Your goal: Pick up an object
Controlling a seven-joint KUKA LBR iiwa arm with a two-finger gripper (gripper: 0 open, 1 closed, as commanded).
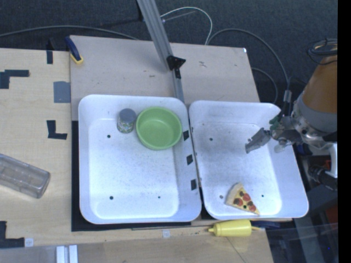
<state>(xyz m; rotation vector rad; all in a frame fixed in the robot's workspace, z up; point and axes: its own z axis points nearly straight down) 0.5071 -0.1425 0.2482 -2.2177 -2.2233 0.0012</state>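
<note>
Grey and orange, the arm (321, 100) reaches over the right bin (219, 114) — its gripper (258, 141) hangs above the bin's upper right part, grasping nothing. A pizza slice (242, 199) lies near that bin's front edge, well apart from it. Whether the gripper is released or clenched cannot be told — a green bowl (159, 127) and a small jar (126, 120) sit in the left bin (98, 201).

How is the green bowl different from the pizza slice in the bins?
The green bowl is round, hollow and one plain colour; the pizza slice is a flat wedge, yellow with red spots. The bowl looks larger. The bowl sits at the far side of the left bin, the slice at the near side of the right bin. Each rests on a white bin floor.
</note>
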